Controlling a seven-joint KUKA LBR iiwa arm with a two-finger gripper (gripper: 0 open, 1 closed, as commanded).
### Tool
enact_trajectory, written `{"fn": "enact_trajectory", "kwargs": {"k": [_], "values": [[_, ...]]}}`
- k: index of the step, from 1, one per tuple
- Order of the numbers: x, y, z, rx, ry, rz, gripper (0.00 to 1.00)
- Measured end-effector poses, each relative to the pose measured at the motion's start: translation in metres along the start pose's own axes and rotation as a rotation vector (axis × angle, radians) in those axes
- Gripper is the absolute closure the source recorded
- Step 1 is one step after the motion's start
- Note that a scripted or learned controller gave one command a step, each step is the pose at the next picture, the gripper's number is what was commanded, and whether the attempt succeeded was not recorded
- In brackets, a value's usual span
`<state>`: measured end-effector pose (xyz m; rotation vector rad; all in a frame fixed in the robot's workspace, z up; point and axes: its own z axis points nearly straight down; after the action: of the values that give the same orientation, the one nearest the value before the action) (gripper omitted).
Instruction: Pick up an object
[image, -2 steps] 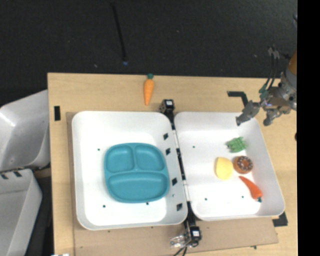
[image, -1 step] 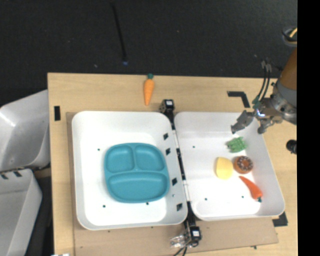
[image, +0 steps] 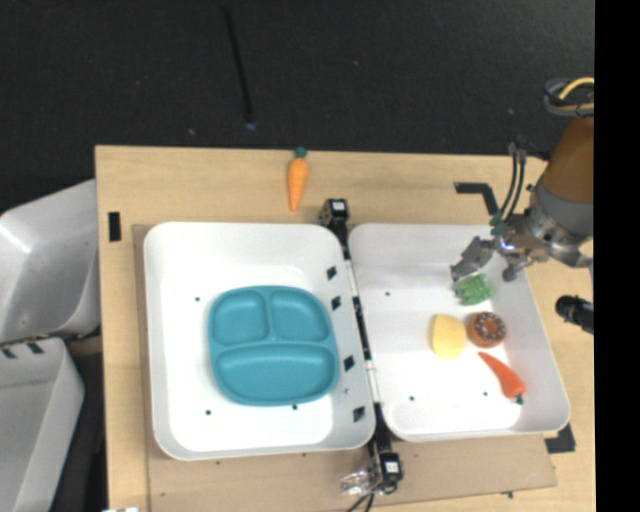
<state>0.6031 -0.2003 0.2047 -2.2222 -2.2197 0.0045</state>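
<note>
Gripper (image: 478, 262) hangs over upper part of right bin (image: 420, 400), fingers spread fairly wide, tips angled down-left. Nothing seen between them. Green toy (image: 474, 290) lies just below the tips; touching or not, can't tell. Yellow piece (image: 449, 336) sits lower, w/ brown round piece (image: 487, 327) just beside it on its right, and a red-orange carrot-like toy (image: 503, 374) near the bin's lower right. Left bin (image: 170, 400) carries a teal divided plate (image: 272, 343). Orange carrot (image: 297, 179) rests on bench (image: 420, 180) above the bins.

A toy carrot (image: 297, 180) lies on the bench (image: 420, 175) behind the bins.
</note>
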Motion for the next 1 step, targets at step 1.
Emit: {"fn": "enact_trajectory", "kwargs": {"k": [1], "values": [[0.0002, -0.0002, 0.0421, 0.000, 0.000, 0.002, 0.00]]}}
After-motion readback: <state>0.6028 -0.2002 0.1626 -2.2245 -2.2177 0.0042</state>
